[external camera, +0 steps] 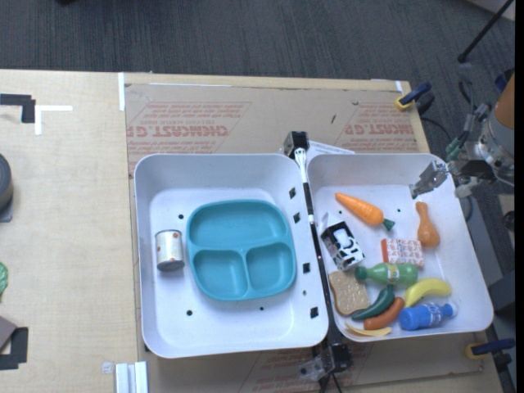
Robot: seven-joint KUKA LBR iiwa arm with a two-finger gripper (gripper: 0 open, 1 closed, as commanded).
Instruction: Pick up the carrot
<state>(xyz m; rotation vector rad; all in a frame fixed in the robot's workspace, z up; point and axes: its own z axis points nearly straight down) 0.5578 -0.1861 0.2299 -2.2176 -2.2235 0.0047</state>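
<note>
Hovering at the right bin's [471, 244] far right rim, the gripper [434, 177] appeared spread and unloaded, near the carrot [360, 208].

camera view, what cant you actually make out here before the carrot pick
- Hand: small against the right bin's rim, finger state unreadable; the arm behind it is cut off by the right edge.
- Carrot: in plain sight, lying apart from the hand.
- Pile at the bin's near end: bread slice, green bottle, banana and blue bottle overlap, hiding what lies beneath.
- Small can beside the teal tray: label too small to read.
</note>
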